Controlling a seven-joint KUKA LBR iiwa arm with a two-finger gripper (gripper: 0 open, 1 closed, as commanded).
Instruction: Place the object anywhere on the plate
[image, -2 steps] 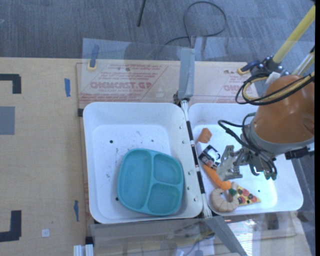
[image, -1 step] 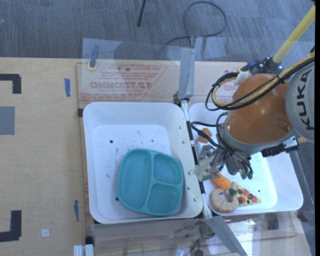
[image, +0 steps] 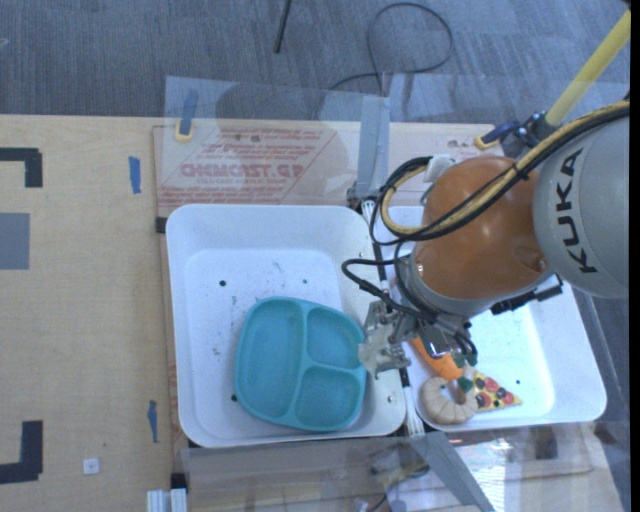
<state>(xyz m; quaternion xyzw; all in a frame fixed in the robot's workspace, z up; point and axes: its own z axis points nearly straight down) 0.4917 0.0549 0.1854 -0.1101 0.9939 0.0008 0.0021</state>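
Nearest, in the right bin (image: 575, 385), a doughnut (image: 445, 400) and pizza slice (image: 492, 392) lie just beside the gripper (image: 385, 345), apart from the teal plate (image: 300, 365) in the left bin (image: 200, 260). I cannot tell its jaw opening or whether it holds anything. The gripper hangs over the bins' shared wall, so a lowering move could strike the rim.

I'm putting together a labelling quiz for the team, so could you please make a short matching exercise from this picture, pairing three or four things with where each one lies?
Things:
1. teal plate
2. pizza slice toy
3. donut toy
4. hand

Places:
A. at the near edge of the right bin, just left of the pizza slice toy
B. over the divide between the two bins, at the plate's right rim
C. in the left bin
D. in the right bin, right of the donut toy

Pairs: 1-C, 2-D, 3-A, 4-B
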